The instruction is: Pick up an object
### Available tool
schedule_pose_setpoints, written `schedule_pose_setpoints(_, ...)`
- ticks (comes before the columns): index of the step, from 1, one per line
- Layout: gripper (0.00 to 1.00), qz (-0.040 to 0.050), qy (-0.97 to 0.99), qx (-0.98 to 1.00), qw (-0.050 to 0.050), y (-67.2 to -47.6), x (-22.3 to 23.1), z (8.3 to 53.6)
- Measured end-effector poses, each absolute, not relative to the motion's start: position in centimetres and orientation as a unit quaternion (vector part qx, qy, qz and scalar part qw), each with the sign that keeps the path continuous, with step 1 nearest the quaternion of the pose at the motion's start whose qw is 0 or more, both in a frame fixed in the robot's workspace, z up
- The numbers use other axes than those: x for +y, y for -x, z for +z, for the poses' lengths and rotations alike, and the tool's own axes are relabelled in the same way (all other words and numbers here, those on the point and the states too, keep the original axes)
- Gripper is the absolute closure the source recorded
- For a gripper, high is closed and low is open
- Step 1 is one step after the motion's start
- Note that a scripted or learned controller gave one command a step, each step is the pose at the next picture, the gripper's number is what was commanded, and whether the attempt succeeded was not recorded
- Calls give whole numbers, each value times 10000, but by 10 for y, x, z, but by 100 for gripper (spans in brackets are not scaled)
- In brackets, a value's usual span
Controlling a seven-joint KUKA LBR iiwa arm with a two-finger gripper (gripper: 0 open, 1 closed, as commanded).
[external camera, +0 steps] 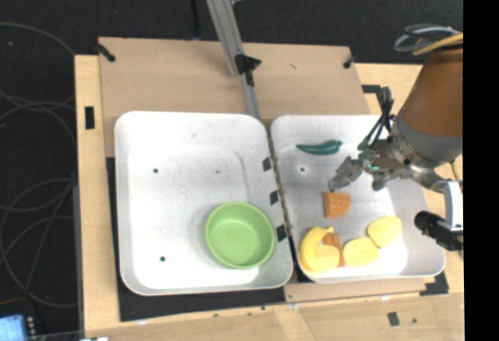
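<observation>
We look down at a slant on two shallow white plastic bins set side by side on a pale wooden bench (90,199). In the left bin (156,144) sits a round light-green plastic bowl (240,234), near the front corner closest to the divide between the bins.

The right bin (312,175) holds the rest. A small dark-green curved piece (320,147), thin and hard to identify, lies toward its far side. A small orange wedge-shaped block (337,204) lies near the middle. Along the front edge we see a cluster of soft yellow rounded pieces (351,247), touching one another, with a bit of orange showing between the two on the left; we cannot tell whether they are separate objects or joined.

The grey arm with its orange band reaches in from the right and is cut off at the frame's edge, so most of its body is out of sight. Its two-finger gripper (344,174) hangs over the right bin, tips just above and beside the orange wedge. The grey fingers merge into one blurred shape at this angle, and we cannot tell whether they are apart or together. Nothing is visibly between them.

A grey metal rail (222,15) slants in from the top of the view toward the bins' divide.
</observation>
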State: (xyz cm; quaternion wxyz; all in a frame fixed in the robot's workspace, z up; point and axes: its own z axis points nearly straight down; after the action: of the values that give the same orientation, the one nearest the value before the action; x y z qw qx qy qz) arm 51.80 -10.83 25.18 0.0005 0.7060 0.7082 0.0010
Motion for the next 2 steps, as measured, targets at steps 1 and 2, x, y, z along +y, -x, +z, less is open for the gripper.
schedule_pose_setpoints(1, 0, 13, -7064, 7078, 6, -518, -108, 252)
schedule_pose_setpoints(2, 0, -19, -7075, 7067, -11, -511, -111, 192)
